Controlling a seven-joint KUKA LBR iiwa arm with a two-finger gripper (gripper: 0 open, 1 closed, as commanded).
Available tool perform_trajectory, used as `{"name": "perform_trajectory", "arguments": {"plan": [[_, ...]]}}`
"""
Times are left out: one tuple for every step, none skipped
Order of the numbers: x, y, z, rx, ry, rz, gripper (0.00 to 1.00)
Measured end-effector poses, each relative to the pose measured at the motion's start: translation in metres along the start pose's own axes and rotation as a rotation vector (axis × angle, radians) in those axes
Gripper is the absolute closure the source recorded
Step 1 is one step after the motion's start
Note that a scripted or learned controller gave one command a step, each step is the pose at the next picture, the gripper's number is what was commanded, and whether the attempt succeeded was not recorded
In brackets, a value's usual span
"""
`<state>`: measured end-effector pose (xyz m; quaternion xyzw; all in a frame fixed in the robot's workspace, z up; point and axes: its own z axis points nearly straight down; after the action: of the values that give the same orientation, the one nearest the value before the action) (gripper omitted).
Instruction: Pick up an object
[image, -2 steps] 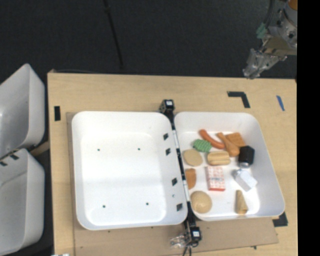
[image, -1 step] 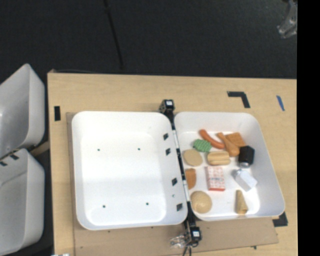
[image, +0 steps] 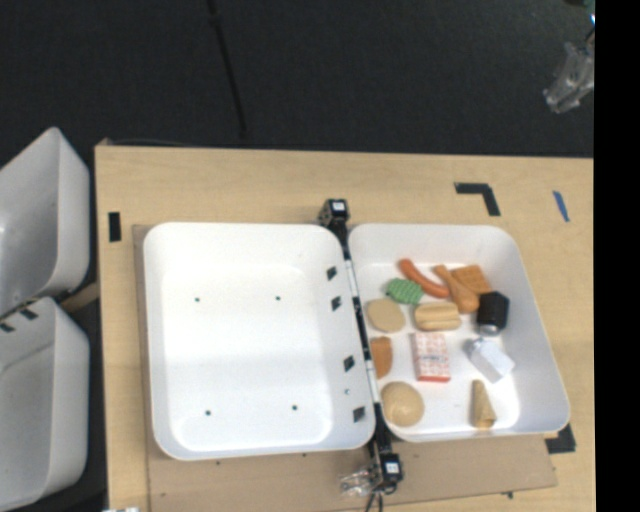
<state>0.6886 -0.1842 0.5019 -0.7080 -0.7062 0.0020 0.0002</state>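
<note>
Faintly, the jaws (image: 570, 80) blur at top right.

Your robot shows as a small patch at the top right corner of the camera view: the gripper (image: 570, 82), a pale grey, semi-translucent piece with lighter glints and an angular outline against the dark floor. It is too small and blurred for you to make out screws, cables, markings or jaws.

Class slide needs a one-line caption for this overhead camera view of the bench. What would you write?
Two white bins on a bench: the left bin beside the right bin, which holds small toy foods, with the gripper raised at top right.
</note>
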Motion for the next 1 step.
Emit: {"name": "perform_trajectory", "arguments": {"plan": [[0.0209,-0.0247,0.1552,0.013,0.005,0.000,1.00]]}}
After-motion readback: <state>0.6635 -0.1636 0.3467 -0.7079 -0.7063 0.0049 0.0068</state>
